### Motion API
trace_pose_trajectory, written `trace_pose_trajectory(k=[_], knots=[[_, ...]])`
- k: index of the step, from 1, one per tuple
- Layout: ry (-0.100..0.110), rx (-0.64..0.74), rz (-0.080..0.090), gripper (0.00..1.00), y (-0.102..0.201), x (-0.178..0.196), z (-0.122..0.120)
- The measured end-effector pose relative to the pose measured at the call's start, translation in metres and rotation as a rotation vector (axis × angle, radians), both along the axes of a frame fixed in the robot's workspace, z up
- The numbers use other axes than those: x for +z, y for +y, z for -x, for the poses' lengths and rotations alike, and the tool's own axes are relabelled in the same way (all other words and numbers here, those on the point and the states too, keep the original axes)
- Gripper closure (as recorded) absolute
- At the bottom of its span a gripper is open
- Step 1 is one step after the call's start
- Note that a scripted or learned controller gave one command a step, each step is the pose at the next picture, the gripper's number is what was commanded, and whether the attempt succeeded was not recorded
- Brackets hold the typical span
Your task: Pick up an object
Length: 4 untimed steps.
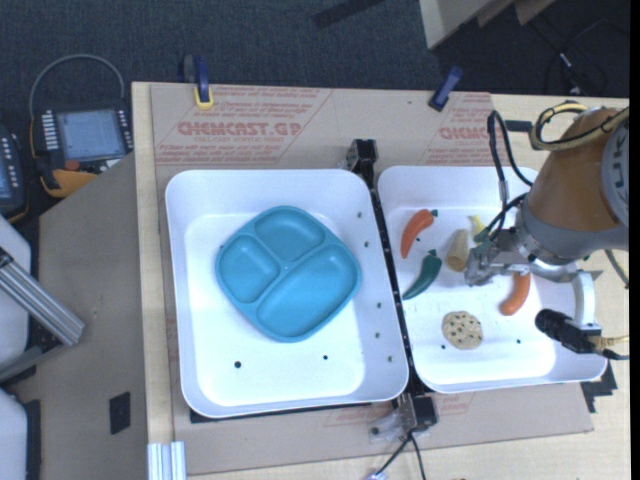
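The claw is seen low in the right bin; its state cannot be told. A sausage lies just beside it toward the tabletop's right edge, long axis slanted.

This is a robotics lab or test cell rather than a home or kitchen. The grey industrial arm with an orange band reaches over a worktop covered in brown printed cardboard, held down by a yellow and blue clamp. A handheld control pendant with a small screen lies on the dark carpeted floor, ringed by its coiled cable. Two shallow white plastic bins sit side by side, with toy food in one.
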<state>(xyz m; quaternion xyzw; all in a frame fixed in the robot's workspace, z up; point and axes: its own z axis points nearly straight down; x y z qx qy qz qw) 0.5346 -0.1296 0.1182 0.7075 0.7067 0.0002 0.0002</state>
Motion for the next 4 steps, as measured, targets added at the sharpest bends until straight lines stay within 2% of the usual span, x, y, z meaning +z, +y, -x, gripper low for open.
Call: trace_pose_trajectory(k=[1,3,4], knots=[[-0.005,0.0,0.002,1.0,-0.005,0.046,0.005],[-0.007,0.003,0.003,1.0,-0.009,0.16,-0.006],[0.003,0.007,-0.003,1.0,0.041,0.143,-0.005]])
